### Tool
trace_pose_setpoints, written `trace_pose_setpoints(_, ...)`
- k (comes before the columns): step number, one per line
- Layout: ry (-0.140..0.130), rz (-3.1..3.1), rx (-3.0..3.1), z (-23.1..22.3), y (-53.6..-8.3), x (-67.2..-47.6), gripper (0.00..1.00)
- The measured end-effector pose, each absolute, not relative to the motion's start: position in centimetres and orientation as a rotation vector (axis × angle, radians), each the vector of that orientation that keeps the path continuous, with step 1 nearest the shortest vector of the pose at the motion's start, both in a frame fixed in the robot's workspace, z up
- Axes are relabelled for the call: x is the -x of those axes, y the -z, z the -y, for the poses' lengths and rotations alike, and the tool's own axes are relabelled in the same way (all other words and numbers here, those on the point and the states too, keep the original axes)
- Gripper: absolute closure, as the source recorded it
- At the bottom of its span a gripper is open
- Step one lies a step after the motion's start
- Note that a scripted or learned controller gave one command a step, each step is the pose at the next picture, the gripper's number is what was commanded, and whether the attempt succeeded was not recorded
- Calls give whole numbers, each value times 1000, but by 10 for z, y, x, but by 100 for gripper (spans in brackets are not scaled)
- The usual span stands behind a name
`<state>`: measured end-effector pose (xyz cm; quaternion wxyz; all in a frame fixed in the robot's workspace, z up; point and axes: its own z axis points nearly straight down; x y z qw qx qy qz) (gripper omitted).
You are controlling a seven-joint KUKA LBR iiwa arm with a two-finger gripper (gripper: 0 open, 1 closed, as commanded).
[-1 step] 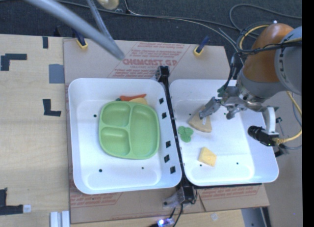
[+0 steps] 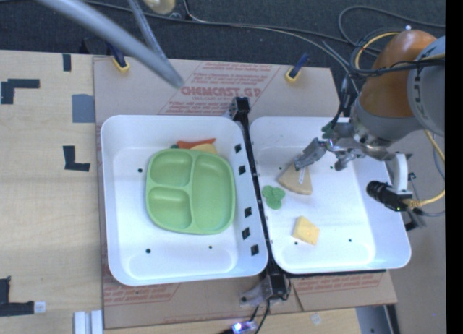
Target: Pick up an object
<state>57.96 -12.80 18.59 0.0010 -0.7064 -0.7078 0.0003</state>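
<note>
Reaching over right bin (image 2: 376,246) | gripper (image 2: 305,164) at tan wedge (image 2: 296,181), jaw state cannot be told | risk: slanted wedge could skid away toward green piece (image 2: 273,196) just beside | nearby: green tray (image 2: 192,189) in left bin (image 2: 119,253), yellow cube (image 2: 306,230) apart

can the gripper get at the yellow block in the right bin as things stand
Probably yes. The yellow block lies alone on the right bin's floor, apart from the tan wedge and green piece, with nothing over it. The gripper is just above it in the view.
</note>
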Motion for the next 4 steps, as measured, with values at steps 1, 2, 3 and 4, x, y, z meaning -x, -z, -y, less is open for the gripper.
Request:
trace_pose_setpoints(1, -7, 2221, 2218, 129, -142, -583, 0)
trace_pose_setpoints(2, -7, 2221, 2218, 128, -88, -581, 0)
trace_pose_setpoints(3, -1, 2224, 2216, 127, -101, -583, 100)
trace_pose_setpoints(4, 4, 2225, 2220, 126, -144, -587, 100)
